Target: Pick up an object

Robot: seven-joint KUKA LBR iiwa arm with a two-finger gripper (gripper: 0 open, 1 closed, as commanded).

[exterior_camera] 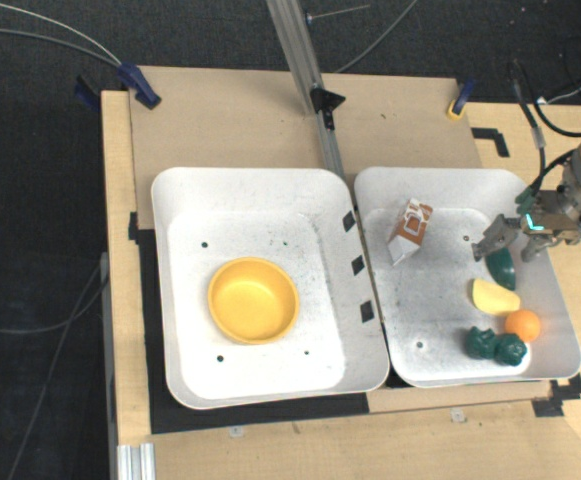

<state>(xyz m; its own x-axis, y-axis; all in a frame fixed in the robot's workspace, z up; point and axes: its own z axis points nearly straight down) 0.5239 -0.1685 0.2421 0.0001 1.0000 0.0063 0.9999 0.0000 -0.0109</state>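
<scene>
Two white bins (pixel 260 193) sit side by side on the tabletop. The claw (pixel 518 243) hangs spread wide, gripping nothing, at the right bin's far right edge. A small dark green toy (pixel 500 265) lies right under its fingers. A yellow banana-shaped toy (pixel 493 296) lies just nearer the front edge.

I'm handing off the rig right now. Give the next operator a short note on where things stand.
Tool: over the right bin, fingers spread open above a dark green object; nothing between them.
Right bin: small carton, yellow piece, orange ball, green piece.
Left bin: yellow bowl.
Done: approach. Left: close on an object and lift.
</scene>
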